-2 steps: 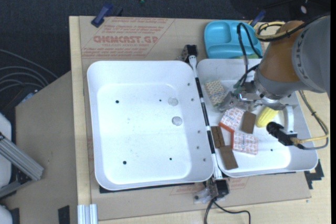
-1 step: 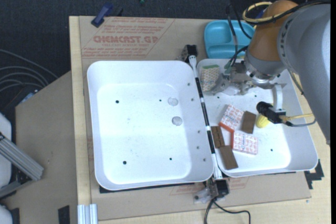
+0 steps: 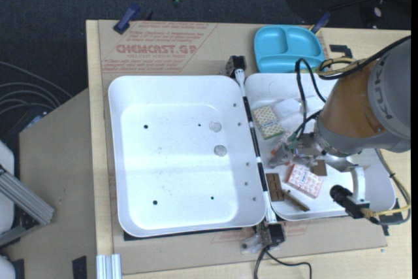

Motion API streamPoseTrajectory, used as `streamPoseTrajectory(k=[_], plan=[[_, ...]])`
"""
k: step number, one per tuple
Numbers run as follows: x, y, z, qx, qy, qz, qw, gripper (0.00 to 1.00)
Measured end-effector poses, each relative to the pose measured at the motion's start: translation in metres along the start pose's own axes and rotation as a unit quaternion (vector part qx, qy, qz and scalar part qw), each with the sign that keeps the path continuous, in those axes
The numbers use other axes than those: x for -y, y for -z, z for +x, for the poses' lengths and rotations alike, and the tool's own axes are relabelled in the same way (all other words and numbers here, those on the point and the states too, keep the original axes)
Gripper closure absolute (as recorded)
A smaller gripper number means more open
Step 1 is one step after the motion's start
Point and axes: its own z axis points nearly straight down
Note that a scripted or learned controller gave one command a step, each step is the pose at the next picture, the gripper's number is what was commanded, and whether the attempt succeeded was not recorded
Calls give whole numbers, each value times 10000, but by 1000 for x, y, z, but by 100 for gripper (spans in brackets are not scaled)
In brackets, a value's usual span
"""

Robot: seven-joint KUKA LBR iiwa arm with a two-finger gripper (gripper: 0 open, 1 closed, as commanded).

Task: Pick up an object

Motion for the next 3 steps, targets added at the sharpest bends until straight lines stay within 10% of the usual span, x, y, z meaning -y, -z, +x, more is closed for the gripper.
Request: streamPoseTrajectory(k=[1,2,3], plan=[[-1,10,0,1,-2,-10,10000,100],[0,10,0,2,-1,-11,10000,0],[-85,1,-5,5,9,-15,10000,0]])
